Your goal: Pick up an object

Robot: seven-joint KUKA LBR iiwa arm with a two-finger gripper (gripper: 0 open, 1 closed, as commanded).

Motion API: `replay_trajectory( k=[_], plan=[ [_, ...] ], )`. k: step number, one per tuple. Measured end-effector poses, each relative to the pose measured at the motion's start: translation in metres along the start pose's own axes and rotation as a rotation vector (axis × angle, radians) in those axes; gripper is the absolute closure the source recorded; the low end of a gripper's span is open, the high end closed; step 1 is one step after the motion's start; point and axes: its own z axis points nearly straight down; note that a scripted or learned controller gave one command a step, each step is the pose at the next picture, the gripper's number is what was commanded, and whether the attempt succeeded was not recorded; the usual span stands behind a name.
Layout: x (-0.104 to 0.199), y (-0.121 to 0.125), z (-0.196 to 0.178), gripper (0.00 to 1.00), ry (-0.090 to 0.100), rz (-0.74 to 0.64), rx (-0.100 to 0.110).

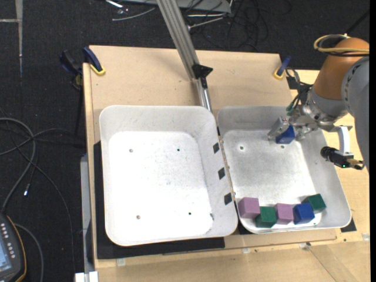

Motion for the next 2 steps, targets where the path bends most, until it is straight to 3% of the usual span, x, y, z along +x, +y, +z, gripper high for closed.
replay_trajectory(
  k=[1,2],
  plan=[
    [0.000,0.001,-0.015,1.00,-0.004,-0.001,-0.004],
    [0.084,-0.018,-0.096,1.00,0.000,-0.006,-0.009]
  ],
)
